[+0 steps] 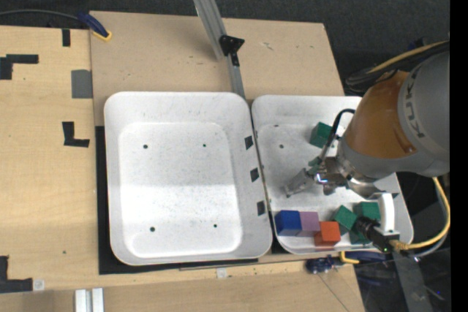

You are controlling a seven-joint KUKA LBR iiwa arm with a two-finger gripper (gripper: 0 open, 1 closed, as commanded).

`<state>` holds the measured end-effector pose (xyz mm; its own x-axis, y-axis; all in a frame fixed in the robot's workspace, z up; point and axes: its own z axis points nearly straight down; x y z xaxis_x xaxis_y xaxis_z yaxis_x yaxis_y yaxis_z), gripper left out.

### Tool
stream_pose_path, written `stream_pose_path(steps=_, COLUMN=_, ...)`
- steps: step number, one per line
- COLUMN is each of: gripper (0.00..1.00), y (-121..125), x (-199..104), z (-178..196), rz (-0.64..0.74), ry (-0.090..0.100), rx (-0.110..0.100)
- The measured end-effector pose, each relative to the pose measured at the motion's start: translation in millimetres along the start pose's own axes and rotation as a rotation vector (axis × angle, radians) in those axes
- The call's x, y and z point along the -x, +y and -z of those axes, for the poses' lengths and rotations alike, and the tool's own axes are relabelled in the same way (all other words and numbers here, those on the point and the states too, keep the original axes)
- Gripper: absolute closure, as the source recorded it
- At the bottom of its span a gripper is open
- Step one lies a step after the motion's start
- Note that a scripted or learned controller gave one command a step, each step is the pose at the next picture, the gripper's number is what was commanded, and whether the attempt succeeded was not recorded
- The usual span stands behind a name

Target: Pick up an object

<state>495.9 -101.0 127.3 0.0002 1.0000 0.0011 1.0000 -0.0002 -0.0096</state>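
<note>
Gripper (298, 183) low over right bin (292, 113); blue block (288, 221) squarish, no clear long axis.

The arm (409, 120) is a thick grey tube with a broad orange band above the wrist. A black cable (338, 129) loops beside it, and the metal pincer (298, 185) is grey.

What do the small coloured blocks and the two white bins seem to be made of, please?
The small coloured blocks, such as the blue cube and orange cube, look like matte painted wood or plastic: flat colour, crisp edges, no glare. The shallow white bins seem moulded plastic, with rounded corners and a faint sheen.
</note>
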Motion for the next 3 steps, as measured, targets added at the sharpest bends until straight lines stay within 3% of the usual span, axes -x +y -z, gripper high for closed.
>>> stream_pose_path(steps=1, gripper=0.00, y=-1, x=0, z=-37, rz=0.001, ry=-0.001, rx=0.005)
stream_pose_path(steps=2, gripper=1.00, y=-1, x=-1, z=-26, rz=0.002, ry=0.001, rx=0.004)
stream_pose_path(steps=3, gripper=1.00, y=-6, x=-4, z=17, rz=0.001, ry=-0.001, rx=0.011)
